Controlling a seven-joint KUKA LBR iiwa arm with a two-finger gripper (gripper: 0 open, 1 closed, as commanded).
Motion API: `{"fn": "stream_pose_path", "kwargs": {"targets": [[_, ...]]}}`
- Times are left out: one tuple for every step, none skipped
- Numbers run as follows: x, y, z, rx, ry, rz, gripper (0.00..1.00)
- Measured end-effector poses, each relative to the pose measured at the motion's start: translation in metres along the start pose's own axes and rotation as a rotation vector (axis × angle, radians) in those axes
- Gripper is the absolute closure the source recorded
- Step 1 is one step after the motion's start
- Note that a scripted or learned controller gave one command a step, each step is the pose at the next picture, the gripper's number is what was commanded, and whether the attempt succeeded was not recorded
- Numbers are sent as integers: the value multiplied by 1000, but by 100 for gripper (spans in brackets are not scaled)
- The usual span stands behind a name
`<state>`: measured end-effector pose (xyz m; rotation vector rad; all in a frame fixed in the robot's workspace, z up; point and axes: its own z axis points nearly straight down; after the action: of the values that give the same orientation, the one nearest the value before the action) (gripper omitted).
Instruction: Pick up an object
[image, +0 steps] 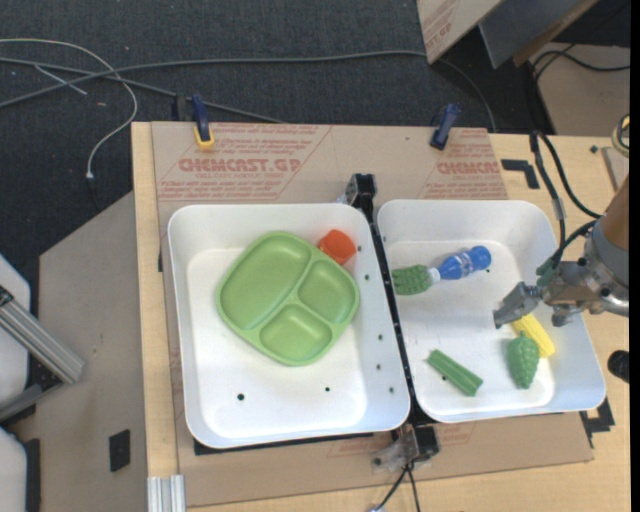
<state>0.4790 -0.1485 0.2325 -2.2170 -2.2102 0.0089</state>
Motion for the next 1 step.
{"fn": "stream_pose_path", "kwargs": {"targets": [[0, 2, -5, -10, -2, -3, 0]]}}
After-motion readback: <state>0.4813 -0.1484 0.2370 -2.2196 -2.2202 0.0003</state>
